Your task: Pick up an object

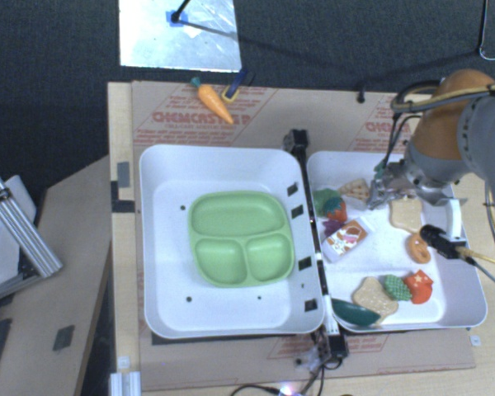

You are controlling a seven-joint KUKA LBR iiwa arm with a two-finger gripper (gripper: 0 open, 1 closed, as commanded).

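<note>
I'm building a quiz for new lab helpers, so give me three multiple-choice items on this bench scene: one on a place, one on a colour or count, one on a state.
1. Where does the toy carrot lie?
A. In the left bin
B. On the cardboard behind the bins
C. In the green tray

2. How many compartments does the green tray have?
A. Two
B. Three
C. Five

3. Where is the gripper?
A. Over the right bin's far end
B. Over the left bin
C. Over the carrot

Answers: 1 B, the carrot rests on the printed cardboard beyond both bins. 2 B, one long section and two small ones. 3 A, it hangs beside the cracker-like piece.
</note>
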